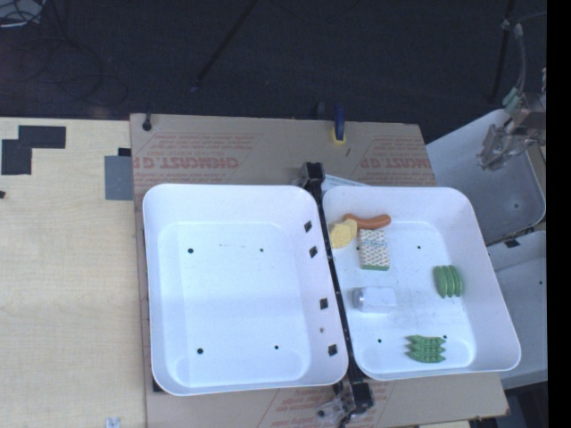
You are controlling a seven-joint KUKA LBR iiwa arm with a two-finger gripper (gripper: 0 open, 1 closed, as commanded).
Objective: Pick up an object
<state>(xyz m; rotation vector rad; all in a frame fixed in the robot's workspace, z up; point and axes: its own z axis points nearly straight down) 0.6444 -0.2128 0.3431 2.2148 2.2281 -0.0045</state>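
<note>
Pale wooden bench [62, 283] on the left, dark floor beyond the far edge, and a brown cardboard sheet [241, 154] lying under two white bins. We're looking down at a slant.

Left bin [165, 212]: bare white floor from wall to wall, broken by four small dark dots, so that is where the open room lies. Right bin [486, 266] sits hard against it, their rims touching along a dark seam with four little black tabs [313, 251] down it.

All the goods are in the right bin, six of them. One orange sausage-shaped piece [370, 222] lies near the far wall, with one yellow lump [343, 234] just beside it, close to the seam. One small green-and-white patterned box [375, 250] sits right under the orange piece, touching or nearly so. One pale greyish block [373, 299] lies mid-floor, hard to make out against the white. One ridged green piece [448, 281] lies toward the right wall, well apart from the others. One cluster of green pods [426, 349] rests close to the near wall. The middle of that bin floor, between block and ridged piece, is open.

And the gripper [496, 154]? Up at the far right, outside the bins, over a grey surface [464, 163], well apart from every object. Too small and blurred to say whether it is released or clenched; nothing is seen in its grasp.

One blue-and-yellow clamp [339, 125] stands on the cardboard's far edge.
</note>
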